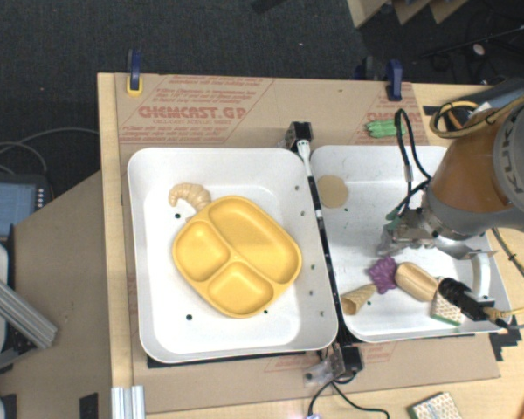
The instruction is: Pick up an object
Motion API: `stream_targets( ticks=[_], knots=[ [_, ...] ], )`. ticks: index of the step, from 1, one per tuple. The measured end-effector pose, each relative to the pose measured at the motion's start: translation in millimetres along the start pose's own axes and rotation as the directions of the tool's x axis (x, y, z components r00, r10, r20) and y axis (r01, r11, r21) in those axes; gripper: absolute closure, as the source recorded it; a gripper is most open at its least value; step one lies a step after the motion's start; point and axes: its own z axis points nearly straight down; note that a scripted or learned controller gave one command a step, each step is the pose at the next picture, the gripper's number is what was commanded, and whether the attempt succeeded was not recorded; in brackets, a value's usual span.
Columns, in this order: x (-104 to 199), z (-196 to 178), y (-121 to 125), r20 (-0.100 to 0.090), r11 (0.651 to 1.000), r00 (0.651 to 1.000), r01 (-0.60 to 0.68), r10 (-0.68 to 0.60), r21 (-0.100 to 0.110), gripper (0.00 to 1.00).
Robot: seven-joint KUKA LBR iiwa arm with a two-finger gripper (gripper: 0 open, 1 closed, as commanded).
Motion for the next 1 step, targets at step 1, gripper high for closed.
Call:
stream_targets(
  ticks=[1],
  knots=[
    [0.1, 0.6, -0.2, 0.0, 1.0, 1.0, 0.0, 0.0, 0.001, 0.0]
  ],
)
